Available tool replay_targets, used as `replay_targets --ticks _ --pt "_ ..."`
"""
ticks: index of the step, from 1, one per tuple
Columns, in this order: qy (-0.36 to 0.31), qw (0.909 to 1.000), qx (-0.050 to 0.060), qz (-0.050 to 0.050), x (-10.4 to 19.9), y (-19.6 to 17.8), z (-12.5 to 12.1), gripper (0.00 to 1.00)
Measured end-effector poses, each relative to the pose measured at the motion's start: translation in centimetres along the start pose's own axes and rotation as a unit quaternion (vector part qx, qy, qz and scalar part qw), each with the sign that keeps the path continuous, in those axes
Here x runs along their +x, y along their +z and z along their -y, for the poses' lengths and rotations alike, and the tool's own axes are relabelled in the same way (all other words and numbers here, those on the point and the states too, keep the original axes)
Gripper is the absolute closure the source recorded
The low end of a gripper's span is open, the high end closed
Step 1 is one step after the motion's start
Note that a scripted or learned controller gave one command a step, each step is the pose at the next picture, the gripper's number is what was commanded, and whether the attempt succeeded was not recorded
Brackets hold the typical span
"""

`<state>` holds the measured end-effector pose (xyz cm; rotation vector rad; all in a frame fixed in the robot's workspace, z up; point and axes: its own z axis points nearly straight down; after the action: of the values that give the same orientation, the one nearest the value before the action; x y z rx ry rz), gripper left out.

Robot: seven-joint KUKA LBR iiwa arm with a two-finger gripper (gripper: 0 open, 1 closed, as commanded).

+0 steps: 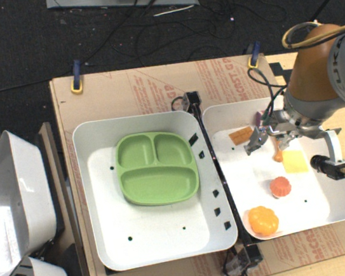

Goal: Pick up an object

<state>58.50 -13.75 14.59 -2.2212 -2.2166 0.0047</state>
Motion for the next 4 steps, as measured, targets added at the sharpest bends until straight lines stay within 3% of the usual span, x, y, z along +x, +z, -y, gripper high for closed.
replay_targets --ticks 1,2,4 --pt "0.0 1.0 0.0 0.0 0.1 5.4 0.1 0.0" --pt "0.0 1.0 -0.003 0.0 0.1 4.0 -0.1 1.0" --pt "-0.002 1.0 -0.005 0.001 0.1 -6.5 0.3 1.0"
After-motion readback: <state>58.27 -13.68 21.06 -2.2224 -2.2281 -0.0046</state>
